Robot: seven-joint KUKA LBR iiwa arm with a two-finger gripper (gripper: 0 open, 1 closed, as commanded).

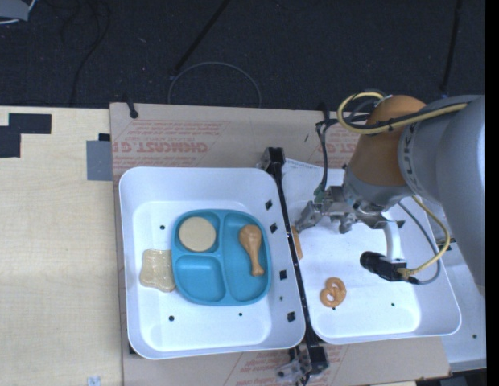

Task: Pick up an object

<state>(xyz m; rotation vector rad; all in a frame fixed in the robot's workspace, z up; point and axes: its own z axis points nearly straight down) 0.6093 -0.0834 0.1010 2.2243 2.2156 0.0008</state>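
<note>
1. Over the right-hand shallow white plastic bin [426, 316] hangs the grey arm with its orange band, and its two-finger gripper [330, 212] sits low near that bin's upper left corner. Honestly can't tell if it's clenched or released.
2. Nothing visibly grabbed, so the pick looks not yet done to me.
3. Candidates: a small orange pretzel-shaped toy [333, 292] lies on the right bin's floor, apart from the gripper.
4. Left white bin [145, 191] holds a blue sectioned plastic tray [203, 280] carrying a round tan cookie [196, 233] and a tan drumstick toy [252, 248]; a pale toast slice [157, 269] sits beside the tray.
</note>
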